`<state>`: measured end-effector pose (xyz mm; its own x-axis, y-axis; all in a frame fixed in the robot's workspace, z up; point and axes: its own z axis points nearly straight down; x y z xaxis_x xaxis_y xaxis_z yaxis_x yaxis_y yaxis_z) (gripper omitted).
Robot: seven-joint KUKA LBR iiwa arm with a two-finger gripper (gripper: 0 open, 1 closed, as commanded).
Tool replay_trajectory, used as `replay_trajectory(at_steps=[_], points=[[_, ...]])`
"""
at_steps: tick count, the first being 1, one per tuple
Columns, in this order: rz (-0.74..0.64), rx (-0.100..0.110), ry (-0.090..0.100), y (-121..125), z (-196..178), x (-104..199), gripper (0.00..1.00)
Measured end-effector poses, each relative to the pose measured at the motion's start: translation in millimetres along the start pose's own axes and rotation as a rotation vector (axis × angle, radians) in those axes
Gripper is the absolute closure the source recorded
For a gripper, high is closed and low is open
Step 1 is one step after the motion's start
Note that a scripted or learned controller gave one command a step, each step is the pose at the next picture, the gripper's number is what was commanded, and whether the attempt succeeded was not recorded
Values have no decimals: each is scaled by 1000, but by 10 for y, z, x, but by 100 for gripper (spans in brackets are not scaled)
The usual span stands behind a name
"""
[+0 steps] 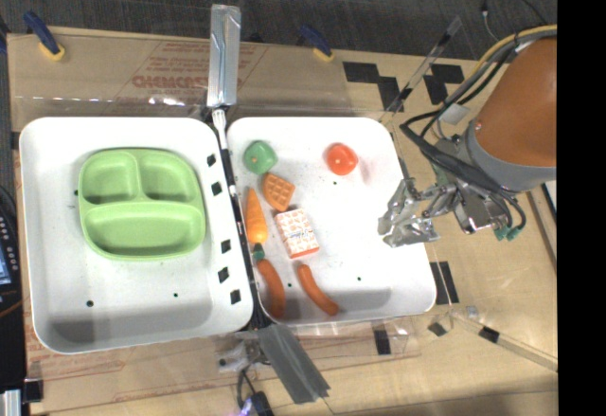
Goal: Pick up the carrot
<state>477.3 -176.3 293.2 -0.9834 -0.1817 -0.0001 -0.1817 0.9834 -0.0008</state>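
An orange carrot [256,217] lies lengthwise against the left wall of the right bin [379,283], next to the divider. My gripper [405,220] hovers at the right side of that bin, well to the right of the carrot, with nothing seen between its metal fingers. The fingers look spread apart.
Around the carrot are a green round toy [259,156], a waffle piece [278,190], a small printed box [296,234], two sausages [271,286] [316,290] and a red-orange tomato [341,158]. A green divided plate [142,203] sits in the left bin [57,310].
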Motion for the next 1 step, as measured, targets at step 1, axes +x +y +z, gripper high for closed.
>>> replay_trajectory(at_steps=[1], points=[[-311, -1, 1, 7, 191, -105, 100]])
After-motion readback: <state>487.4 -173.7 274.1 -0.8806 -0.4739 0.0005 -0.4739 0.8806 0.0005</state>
